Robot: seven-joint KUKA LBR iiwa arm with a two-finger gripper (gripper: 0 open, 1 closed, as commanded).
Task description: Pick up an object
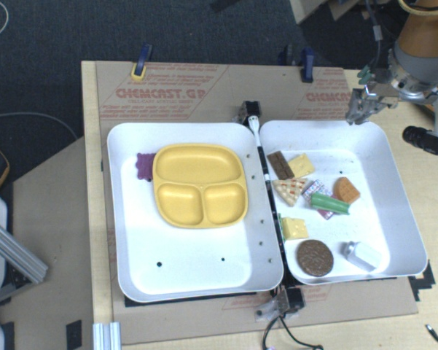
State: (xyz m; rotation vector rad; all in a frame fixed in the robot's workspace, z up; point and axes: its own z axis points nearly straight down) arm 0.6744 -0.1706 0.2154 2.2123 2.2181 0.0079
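The right bin (393,188) holds several small food toys: a brown bar (280,165), a yellow cheese square (301,165), a pizza-like wedge (289,191), a green stick (329,204), an orange-brown piece (345,189), another yellow square (294,229), a dark round cookie (315,257) and a silvery piece (360,254). My gripper (362,109) hangs above the bin's far right corner, apart from all of them, with nothing seen between its fingers.
The left bin (131,254) carries a yellow three-compartment tray (200,184) with a purple piece (144,165) at its left side. Clamps (139,63) sit on the cardboard's far edge. The arm comes in at the upper right.
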